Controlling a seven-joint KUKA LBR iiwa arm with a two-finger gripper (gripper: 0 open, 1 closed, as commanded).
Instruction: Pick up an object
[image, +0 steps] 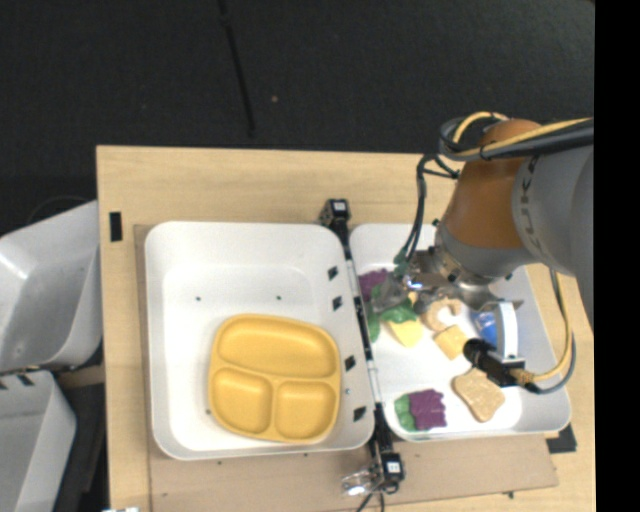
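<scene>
The right bin (540, 412) holds several toy food items: a purple piece (373, 283) by its left wall, a green piece (375, 322), a yellow wedge (406, 331), a yellow-orange cube (451, 342), a toast slice (480, 396) and a purple and green grape bunch (421, 410). A blue and white item (494, 328) lies by the right side. My gripper (418, 283) is low over the upper left of this bin, above the green and yellow pieces. The arm's orange band (485, 205) hides the bin's back part.
The left bin (170, 300) contains a yellow three-compartment tray (273, 377) in its front half. A black clip (334, 212) sits at the back between the bins. A black cable (510, 372) trails over the right bin. The wooden bench edge (110, 330) runs at left.
</scene>
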